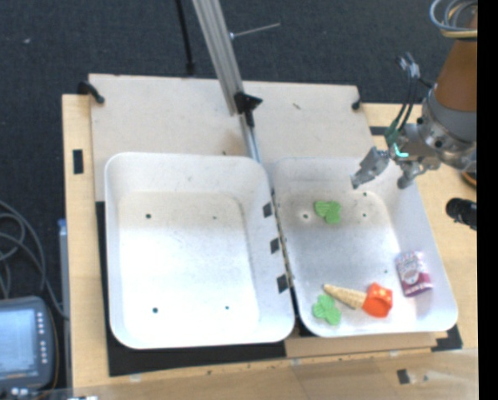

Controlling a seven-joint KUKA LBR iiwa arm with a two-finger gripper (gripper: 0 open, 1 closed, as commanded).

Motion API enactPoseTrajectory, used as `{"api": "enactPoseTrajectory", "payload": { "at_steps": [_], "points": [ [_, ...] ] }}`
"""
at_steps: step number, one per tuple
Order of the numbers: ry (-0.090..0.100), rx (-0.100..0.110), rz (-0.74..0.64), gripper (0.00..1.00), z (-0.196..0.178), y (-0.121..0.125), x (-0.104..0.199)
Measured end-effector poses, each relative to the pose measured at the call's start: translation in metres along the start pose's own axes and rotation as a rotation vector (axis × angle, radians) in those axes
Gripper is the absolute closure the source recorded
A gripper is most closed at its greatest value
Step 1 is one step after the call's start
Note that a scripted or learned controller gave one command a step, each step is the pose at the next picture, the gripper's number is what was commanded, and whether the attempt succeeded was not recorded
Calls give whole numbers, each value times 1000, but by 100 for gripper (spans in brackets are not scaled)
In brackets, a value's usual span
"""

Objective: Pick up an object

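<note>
The right bin (415, 223) holds 2 green pieces (328, 212), an orange cone (359, 297) and a pink packet (413, 272).

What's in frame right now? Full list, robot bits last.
green toy pieces: 2, green, right bin, one near its far middle, one at the near edge
cone-shaped toy: 1, tan, right bin near edge, between the near green piece and the orange toy
orange toy: 1, orange-red, right bin, near right
small packet: 1, pink and white, right bin against the right wall
bins: 2, white, side by side on the bench, left and right
bench: 1, light wood
metal pole: 1, silver, slanting from the top to between the bins
screen device: 1, grey, bottom left on the floor
arm: 1, grey with orange band, far right
tool: 1, grey, above the right bin's far right corner, open
</note>
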State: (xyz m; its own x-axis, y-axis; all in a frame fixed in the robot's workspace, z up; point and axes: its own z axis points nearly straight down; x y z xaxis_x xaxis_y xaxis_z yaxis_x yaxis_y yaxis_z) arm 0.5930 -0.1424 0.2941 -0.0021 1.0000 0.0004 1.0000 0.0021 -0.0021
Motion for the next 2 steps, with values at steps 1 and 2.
{"api": "enactPoseTrajectory", "payload": {
  "at_steps": [1,2],
  "points": [
    [0,-4,0,0,-2,1,0],
    [-2,3,4,0,60,-1,-6]
  ]
}}
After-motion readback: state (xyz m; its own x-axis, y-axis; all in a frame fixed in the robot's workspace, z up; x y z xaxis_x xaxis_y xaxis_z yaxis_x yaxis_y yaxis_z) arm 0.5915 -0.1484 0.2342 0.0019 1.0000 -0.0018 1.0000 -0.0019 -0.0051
